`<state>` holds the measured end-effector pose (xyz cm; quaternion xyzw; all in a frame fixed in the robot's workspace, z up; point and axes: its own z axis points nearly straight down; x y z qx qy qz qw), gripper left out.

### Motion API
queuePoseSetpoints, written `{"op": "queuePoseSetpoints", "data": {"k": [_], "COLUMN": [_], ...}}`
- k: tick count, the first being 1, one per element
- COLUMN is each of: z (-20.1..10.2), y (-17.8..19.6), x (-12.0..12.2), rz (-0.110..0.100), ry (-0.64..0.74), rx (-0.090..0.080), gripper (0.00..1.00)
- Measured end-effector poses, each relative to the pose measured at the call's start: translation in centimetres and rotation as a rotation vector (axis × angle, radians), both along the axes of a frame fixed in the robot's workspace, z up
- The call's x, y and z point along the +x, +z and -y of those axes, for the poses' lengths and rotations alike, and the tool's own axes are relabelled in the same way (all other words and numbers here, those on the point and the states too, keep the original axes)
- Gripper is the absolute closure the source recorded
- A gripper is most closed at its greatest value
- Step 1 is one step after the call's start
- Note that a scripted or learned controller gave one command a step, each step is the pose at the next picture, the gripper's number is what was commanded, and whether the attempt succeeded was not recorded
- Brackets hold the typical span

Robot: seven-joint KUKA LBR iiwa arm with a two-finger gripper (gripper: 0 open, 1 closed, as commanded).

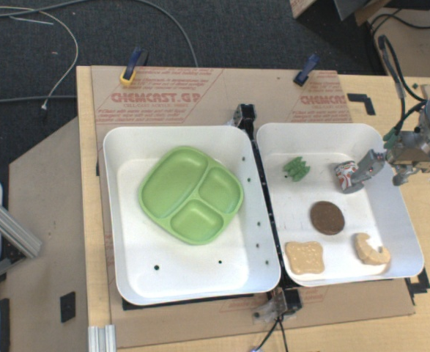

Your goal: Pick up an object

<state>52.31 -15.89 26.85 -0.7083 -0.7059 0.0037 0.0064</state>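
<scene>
Gripper hangs beside the crumpled silver object; jaws' state I cannot tell. Centre over it before closing.

arm: I see the grey arm cut off at the right edge.
claw: its fingers I can't make out.

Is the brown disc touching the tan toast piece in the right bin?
Apart. The camera view shows the brown disc and the toast separated by a strip of white bin floor.
</scene>
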Motion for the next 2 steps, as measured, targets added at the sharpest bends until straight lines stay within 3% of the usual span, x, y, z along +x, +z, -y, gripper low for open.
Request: {"op": "queuePoseSetpoints", "data": {"k": [1,2], "z": [0.0,-0.2], "y": [0.6,-3.6], "x": [0.2,-0.2], "rz": [0.013,0.009], "ry": [0.003,0.003], "rx": [-0.003,-0.001], "gripper": [0.0,0.0]}}
